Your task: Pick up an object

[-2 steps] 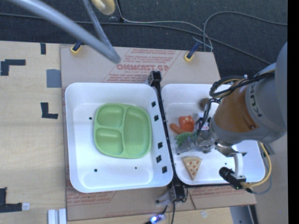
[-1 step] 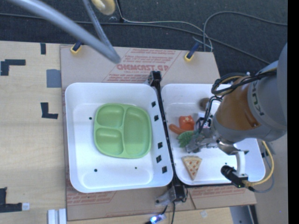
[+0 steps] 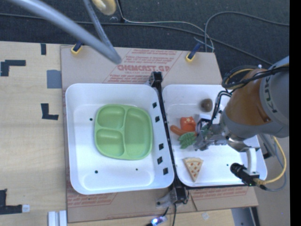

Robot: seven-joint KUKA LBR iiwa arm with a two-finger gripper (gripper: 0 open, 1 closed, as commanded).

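a blurred grey pole crosses the upper left corner, closest to the lens. below it, on the tabletop, the left bin holds a green divided plate. the right bin holds a pizza slice, a brown ball, a red-orange piece and a green leafy toy. the gripper sits low (reaching in from the right) just right of the leafy toy, apparently touching it. i cannot tell whether the fingers are spread or pinching; the leafy toy lies immediately left, its long axis running roughly left-right.
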